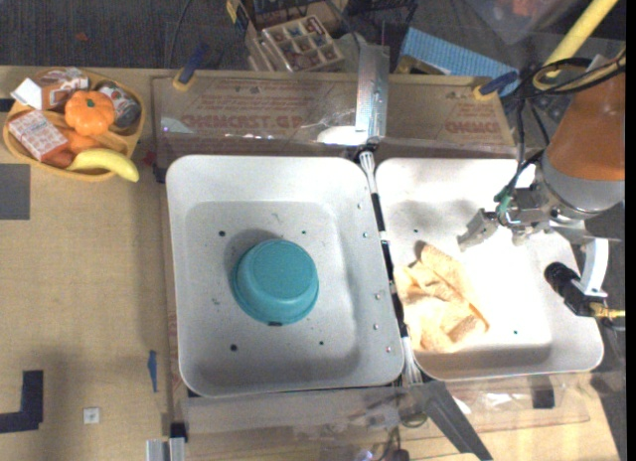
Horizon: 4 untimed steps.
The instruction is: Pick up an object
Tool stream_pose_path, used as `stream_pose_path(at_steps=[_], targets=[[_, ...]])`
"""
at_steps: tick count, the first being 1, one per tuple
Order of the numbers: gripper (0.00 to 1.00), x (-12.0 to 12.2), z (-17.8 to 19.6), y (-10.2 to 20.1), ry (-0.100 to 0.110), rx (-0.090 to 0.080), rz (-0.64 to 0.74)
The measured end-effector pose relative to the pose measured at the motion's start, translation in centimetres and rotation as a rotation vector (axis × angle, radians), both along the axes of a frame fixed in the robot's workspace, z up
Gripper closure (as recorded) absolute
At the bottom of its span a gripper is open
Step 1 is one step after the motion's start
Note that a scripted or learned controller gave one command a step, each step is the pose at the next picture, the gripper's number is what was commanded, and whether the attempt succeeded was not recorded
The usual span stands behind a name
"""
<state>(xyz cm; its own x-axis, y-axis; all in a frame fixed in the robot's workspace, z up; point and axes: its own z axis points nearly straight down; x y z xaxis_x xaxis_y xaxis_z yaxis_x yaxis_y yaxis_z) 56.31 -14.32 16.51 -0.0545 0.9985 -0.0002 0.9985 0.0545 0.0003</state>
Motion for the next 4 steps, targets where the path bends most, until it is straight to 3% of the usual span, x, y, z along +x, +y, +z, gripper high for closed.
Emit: stream_pose_path(at_steps=[1,2,3,4], targets=[[0.0,-0.8,1.9,-1.3,-0.004,-0.002,0.275],[0.0,-4.7,-4.9,2.2,-0.001,0.0,0.302],[0.0,-3.4,-7.4,3.3,-0.008,-0.003,0.334],[1.0,-3.3,-6.4,3.3,-0.014,-0.001,0.331]])
